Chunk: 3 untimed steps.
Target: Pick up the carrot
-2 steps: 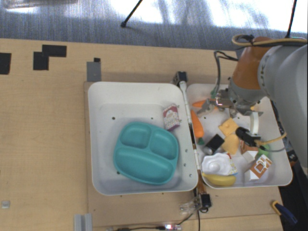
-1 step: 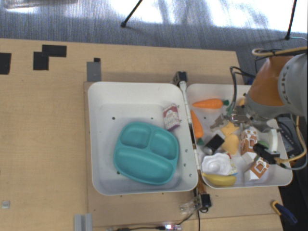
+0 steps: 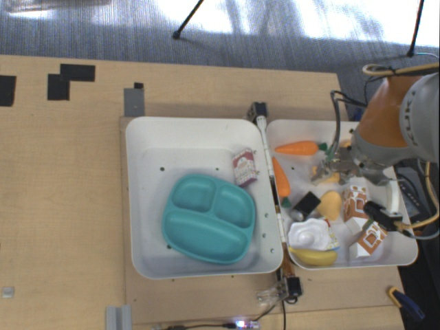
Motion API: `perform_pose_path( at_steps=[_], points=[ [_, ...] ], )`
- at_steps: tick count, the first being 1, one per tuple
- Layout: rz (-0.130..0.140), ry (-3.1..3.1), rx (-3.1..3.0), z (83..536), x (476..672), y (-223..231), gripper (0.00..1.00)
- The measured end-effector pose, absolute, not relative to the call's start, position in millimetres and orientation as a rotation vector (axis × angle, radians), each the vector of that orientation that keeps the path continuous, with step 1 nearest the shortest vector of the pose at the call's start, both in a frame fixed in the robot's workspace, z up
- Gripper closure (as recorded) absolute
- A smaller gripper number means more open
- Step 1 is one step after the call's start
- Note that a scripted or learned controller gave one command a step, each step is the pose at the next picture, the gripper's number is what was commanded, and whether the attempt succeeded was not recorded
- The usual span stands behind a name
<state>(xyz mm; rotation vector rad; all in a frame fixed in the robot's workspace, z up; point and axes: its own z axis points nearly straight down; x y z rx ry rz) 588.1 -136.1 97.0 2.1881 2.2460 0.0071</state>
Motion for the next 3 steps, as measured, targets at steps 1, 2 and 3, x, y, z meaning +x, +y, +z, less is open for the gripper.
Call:
perform_pose_path(
  at_steps=[1,2,3],
  points=[
    [0.007,2.246,2.188,96.9,588.1,-136.1,0.00],
    [0.011,2.247,2.184,108.0,589.5,-135.5,1.00],
    [0.010,2.247,2.184,107.9,589.4,-135.5,0.00]
  ],
)
